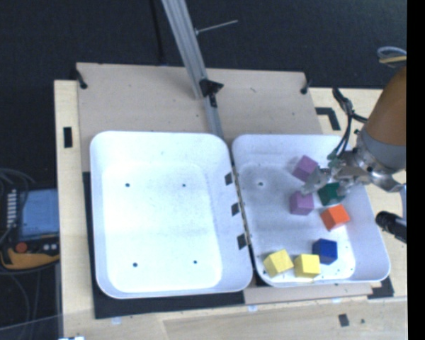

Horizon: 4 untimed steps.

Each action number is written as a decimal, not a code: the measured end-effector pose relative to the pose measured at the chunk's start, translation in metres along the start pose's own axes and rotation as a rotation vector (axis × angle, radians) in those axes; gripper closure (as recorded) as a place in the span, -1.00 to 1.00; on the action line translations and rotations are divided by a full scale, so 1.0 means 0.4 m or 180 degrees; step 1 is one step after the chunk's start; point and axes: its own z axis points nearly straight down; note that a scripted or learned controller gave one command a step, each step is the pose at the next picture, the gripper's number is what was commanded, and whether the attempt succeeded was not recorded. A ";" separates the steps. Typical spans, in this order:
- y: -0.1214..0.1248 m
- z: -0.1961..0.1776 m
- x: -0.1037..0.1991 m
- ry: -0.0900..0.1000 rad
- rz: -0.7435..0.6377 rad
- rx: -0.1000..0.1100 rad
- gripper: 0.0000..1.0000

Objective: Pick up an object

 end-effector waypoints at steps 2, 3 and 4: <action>-0.009 0.108 -0.012 -0.0001 0.0010 0.0014 -1.00; 0.013 0.229 -0.027 -0.0005 0.0010 0.0000 -1.00; 0.016 0.283 -0.030 -0.0007 0.0016 -0.0005 -1.00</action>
